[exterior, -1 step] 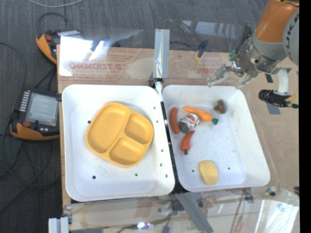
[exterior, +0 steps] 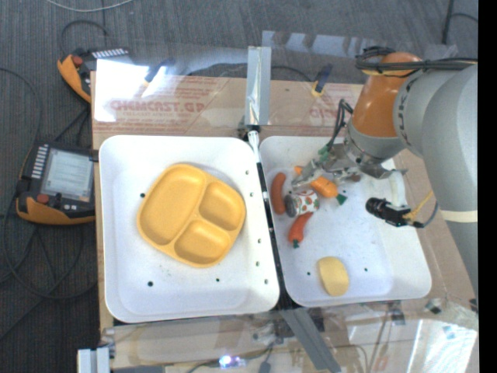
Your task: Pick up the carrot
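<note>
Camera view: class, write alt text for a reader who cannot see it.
The grey arm's gripper hovers at a small orange carrot in the right white bin, beside a red sausage, an orange-red pepper and a pale yellow potato. The left white bin holds a yellow divided plate.

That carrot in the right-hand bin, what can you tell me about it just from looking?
The carrot is small and toy-like, smooth as plastic, with an orange-red body and a green tip at its lower end. It lies flat and slanted on the floor of the right bin, just below a small can-like object, which its upper end seems to touch. The end effector hovers higher up, not on it.
</note>
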Robot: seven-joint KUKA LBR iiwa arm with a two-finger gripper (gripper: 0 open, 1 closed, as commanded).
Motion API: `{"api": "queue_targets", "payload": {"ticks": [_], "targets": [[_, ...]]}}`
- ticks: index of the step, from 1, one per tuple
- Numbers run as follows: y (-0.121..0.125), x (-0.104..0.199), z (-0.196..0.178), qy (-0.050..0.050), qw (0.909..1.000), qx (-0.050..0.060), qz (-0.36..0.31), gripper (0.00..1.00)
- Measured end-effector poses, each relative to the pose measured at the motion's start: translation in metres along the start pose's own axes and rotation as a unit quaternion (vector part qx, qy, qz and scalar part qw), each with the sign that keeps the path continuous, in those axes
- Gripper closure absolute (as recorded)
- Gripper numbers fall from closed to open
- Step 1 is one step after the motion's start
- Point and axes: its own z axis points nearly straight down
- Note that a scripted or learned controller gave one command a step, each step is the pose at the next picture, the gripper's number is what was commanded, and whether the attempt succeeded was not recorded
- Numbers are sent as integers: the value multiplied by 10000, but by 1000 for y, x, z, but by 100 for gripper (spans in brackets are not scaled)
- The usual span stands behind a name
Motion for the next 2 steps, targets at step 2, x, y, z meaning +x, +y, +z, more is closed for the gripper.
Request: {"api": "queue_targets", "payload": {"ticks": [2], "targets": [[-30,94,-89,3,9998,4,178,100]]}}
